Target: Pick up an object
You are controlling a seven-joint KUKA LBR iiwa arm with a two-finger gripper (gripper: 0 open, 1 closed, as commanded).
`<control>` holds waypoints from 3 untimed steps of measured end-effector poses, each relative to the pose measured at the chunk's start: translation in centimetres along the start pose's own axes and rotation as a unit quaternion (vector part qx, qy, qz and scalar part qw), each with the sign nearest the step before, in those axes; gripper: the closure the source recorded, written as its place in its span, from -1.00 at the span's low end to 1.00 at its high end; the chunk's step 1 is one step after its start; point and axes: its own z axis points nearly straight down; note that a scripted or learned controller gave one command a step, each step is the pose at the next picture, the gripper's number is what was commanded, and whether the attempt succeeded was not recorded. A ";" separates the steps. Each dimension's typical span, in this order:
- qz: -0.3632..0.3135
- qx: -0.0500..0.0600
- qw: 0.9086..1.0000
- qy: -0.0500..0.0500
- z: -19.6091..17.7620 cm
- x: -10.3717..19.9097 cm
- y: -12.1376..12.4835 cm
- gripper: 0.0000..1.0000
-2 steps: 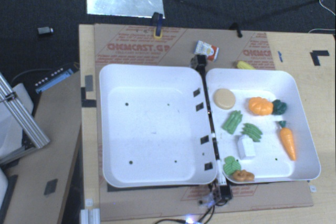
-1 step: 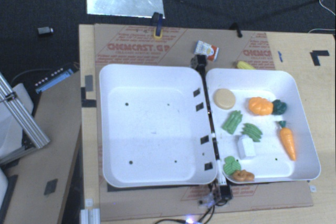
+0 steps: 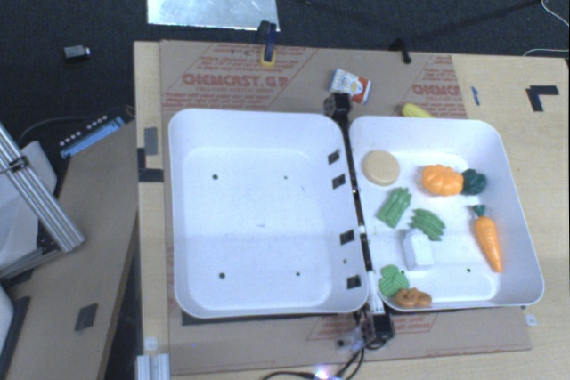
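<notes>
The right bin holds several toy foods. A beige round cookie lies near its left wall. An orange pumpkin sits beside a dark green piece. Two green leafy vegetables lie in the middle. A white block rests below them. A carrot lies toward the right wall. At the front left corner sit a green broccoli piece and a brown pastry.
The left bin stands beside the right one, joined by black clips. Behind the bins on the cardboard lie a small packet, a yellow item and a blue-yellow clamp. A metal frame stands at left.
</notes>
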 end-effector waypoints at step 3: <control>0.000 0.000 1.000 0.000 2.9 -1.0 0.0 1.00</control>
